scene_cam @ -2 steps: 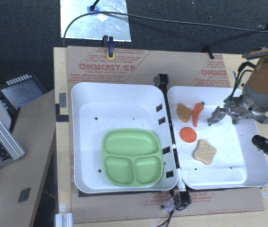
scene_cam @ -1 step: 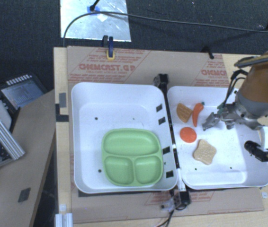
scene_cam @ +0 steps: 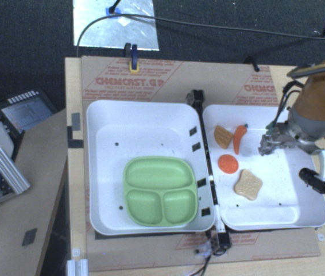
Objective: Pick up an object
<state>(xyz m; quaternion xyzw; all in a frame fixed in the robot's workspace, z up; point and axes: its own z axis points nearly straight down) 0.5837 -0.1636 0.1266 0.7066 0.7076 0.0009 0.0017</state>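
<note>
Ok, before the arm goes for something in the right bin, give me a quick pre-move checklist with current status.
1. Targets present in right bin: carrot, tan chunk, red disc, bread slice: ok.
2. Gripper over the right bin, right of the carrot: ok.
3. Gripper finger state: cannot tell.
4. Anything already held: cannot tell.
5. Carrot and tan chunk lie close together, crowding a grasp: not ok.
6. Bread slice and red disc have space around them: ok.
</note>
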